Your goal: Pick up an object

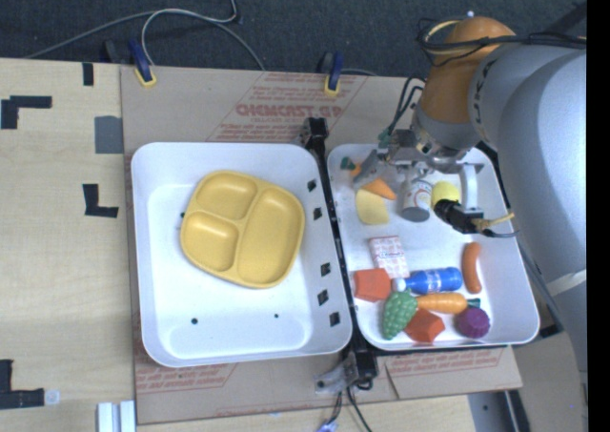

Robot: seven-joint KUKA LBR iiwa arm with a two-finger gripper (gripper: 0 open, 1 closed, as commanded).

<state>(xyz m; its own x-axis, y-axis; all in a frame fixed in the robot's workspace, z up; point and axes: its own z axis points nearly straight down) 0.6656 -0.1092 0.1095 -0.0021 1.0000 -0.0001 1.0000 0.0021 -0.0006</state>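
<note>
The grey arm with its orange band comes in from the right and bends down over the far end of the right-hand shallow white bin (522, 318). Its two-finger gripper (416, 194) sits low among the things there, but from here I cannot tell how its jaws stand, nor whether anything is caught in them.

Right under the gripper stands a small grey cylinder like a cup or can (415, 203). Just beside it toward the bin's right wall lies a yellow rounded toy (445, 194), with a black fitting of the arm against it. On the other side lie a pale yellow block (373, 208) and, touching its far edge, an orange wedge (380, 188).

Midway along the bin lies a small white packet with red print (388, 252). Toward the near end sit an orange-red cube (372, 283), a blue and white bottle lying on its side (434, 280), and an orange sausage-shaped toy (471, 266) by the right wall. Along the near edge are a green knobbly toy (399, 313), a plastic carrot (443, 303), a red block (425, 326) and a purple round fruit (473, 322) in the near right corner.

The left-hand white bin (162, 325) holds a yellow plastic plate with three compartments (242, 227), lying toward its far half. Both bins rest on a brown cardboard sheet (229, 106) held by two blue and yellow clamps (143, 66) at its far edge.
</note>
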